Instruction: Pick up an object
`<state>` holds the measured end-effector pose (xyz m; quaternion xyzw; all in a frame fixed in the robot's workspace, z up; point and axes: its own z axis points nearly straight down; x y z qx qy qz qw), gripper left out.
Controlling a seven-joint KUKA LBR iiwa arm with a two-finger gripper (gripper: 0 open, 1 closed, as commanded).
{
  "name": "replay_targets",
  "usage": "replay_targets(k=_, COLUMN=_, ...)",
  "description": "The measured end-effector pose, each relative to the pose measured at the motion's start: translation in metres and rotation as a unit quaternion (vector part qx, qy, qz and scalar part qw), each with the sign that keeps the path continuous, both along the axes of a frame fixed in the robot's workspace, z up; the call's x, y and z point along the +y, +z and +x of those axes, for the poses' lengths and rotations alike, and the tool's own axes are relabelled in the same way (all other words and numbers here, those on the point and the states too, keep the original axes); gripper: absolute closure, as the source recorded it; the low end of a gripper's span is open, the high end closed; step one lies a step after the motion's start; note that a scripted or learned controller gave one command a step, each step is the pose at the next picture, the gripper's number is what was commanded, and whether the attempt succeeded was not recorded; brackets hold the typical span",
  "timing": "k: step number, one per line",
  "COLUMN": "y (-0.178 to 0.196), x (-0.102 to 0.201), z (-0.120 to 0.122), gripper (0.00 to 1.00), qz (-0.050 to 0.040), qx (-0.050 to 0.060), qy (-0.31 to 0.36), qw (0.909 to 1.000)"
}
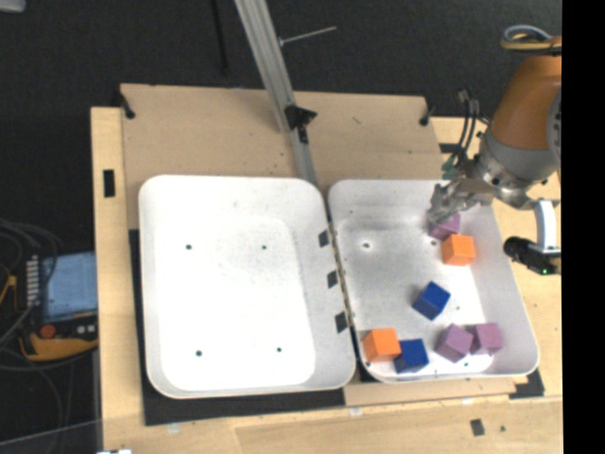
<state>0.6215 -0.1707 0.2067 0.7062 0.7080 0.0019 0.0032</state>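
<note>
Hand [444, 208] of mine hangs low over the far part of the right bin [378, 206], right at a purple block [446, 223] that peeks out just below it; whether I have closed on it or stand open around it I cannot tell from this slant, so I count nothing as held. Reading the surface from left to right: the left bin [170, 216] offers me nothing to grasp, so the work is all in the right one. Near its front wall sit an orange cube [382, 343] touching a blue cube [411, 356], then a lone blue cube [431, 300] in the middle, then two purple blocks [470, 340] side by side, and an orange block [459, 250] just beside my target. To do this well, I judge I should keep centred on the purple block, straddle it squarely, and stay off the orange neighbour so it does not get nudged or wedge in. Squeezing firmly before lifting straight up seems wise, since a corner grip would likely slip.
</note>
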Motion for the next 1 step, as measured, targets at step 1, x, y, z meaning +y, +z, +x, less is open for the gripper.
replay_targets(k=1, y=-0.0037, x=0.0473, z=-0.0215, gripper=1.00, qz=0.0004, qx=0.003, qy=0.000, qw=1.0000)
